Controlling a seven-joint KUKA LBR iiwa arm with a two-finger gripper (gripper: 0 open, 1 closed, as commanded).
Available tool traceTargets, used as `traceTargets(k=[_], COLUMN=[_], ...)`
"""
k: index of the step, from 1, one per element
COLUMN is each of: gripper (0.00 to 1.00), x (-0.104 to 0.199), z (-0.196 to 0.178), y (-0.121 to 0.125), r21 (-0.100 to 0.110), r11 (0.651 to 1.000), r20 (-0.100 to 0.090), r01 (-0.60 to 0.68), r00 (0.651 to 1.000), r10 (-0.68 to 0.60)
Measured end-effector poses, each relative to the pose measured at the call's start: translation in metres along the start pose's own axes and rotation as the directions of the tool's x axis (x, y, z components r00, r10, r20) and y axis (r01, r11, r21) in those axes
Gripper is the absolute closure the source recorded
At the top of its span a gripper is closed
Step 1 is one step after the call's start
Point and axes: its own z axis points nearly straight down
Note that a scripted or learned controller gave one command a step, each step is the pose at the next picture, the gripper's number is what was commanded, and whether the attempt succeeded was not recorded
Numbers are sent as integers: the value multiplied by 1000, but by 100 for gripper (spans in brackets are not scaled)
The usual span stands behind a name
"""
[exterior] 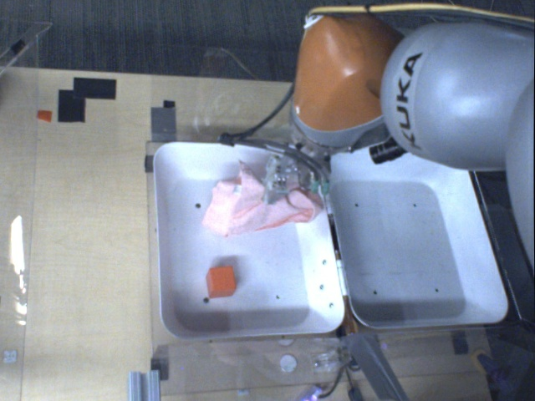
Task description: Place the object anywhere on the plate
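A small orange block (pixel 221 281) lies on the floor of the left bin (pixel 171 224), near its front left. Behind it, in the bin's back half, rests a pale pink, crumpled-looking flat item (pixel 242 210), which may be the plate. My gripper (pixel 280 184) hangs under the orange wrist band (pixel 343 69), low over the pink item's right part and touching or nearly touching it. The gripper covers that part of the pink item. The orange block sits well apart from the gripper, toward the front left.
The right bin (pixel 418 249) stands beside the left one, and the big grey arm (pixel 468 82) looms over its back edge. Black shapes (pixel 84 97) and a small orange square (pixel 44 116) mark the wooden bench at the far left.
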Motion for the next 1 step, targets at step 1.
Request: traceTargets(k=[1], gripper=[0], x=[0], z=[0], y=[0], r21=[0], r11=[1000], r20=[0], r01=[0], r00=[1000], r10=[0])
